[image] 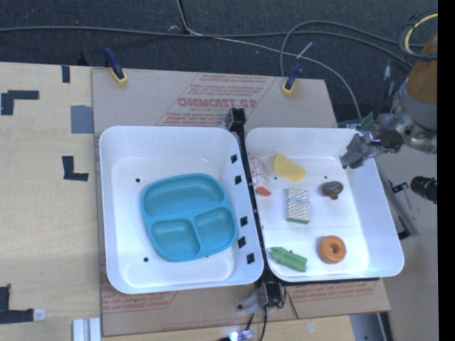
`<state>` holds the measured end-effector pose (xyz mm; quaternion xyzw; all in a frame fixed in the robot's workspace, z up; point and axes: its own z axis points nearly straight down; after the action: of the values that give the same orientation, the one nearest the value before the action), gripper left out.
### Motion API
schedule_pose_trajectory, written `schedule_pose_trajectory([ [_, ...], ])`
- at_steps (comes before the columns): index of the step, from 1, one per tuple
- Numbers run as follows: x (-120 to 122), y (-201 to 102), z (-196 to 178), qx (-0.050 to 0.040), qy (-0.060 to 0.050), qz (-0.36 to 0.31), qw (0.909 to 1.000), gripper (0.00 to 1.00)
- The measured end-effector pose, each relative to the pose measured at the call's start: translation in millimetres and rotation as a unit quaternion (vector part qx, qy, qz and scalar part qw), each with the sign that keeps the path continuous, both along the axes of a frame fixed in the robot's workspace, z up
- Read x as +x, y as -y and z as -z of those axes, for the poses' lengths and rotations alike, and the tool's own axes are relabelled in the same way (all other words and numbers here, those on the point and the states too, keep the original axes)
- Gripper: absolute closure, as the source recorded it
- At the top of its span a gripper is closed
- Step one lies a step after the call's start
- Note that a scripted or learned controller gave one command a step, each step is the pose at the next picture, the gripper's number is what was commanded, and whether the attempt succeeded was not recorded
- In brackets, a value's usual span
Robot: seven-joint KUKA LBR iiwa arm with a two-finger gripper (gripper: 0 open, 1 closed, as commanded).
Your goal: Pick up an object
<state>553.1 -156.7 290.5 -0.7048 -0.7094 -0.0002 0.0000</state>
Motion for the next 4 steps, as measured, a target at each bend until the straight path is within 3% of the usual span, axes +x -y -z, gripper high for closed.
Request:
schedule_pose_trajectory([
  [3,49,-158,42,-0.0002,-0.001,0.000,1.0000,1.00],
  [4,76,-202,64,-0.0006,-0.001,0.001,1.0000,1.00],
])
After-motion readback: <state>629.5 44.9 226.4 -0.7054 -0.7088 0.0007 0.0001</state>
